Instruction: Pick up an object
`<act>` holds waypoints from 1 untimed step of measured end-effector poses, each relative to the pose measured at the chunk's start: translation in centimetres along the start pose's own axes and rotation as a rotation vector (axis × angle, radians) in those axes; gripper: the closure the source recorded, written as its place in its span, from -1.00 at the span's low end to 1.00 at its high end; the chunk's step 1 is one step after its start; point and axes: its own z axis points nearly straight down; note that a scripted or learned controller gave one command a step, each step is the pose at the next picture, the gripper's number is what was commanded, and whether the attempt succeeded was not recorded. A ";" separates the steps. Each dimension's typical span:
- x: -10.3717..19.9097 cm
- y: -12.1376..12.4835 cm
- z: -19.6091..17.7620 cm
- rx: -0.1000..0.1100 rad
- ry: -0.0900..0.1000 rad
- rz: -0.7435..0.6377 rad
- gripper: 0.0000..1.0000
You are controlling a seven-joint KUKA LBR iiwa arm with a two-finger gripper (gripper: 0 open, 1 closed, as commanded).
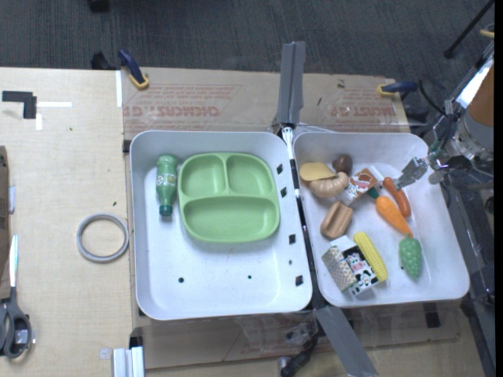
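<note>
The right bin point(440, 285) holds several toy foods: a yellow wedge point(316, 171), a brown round piece point(343, 163), a tan sausage-like roll point(330, 185), a brown bun point(336, 220), a small red-and-white can point(363, 183), an orange carrot point(391, 214), a red-orange pepper point(402, 198), a corn cob point(370, 256), a green knobbly fruit point(410, 258) and a cow-print carton point(352, 272). My gripper point(410, 173) hangs at the bin's right side, just above and right of the pepper and carrot, with nothing seen in it.
The left bin point(220, 289) carries a green divided plate point(229, 196) and a green bottle point(166, 183). On the bench to the left lie a tape ring point(102, 236) and scissors point(14, 324). A grey bar point(291, 85) stands behind the bins.
</note>
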 end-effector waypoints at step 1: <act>4.1 -2.0 8.0 0.002 0.002 0.064 -1.00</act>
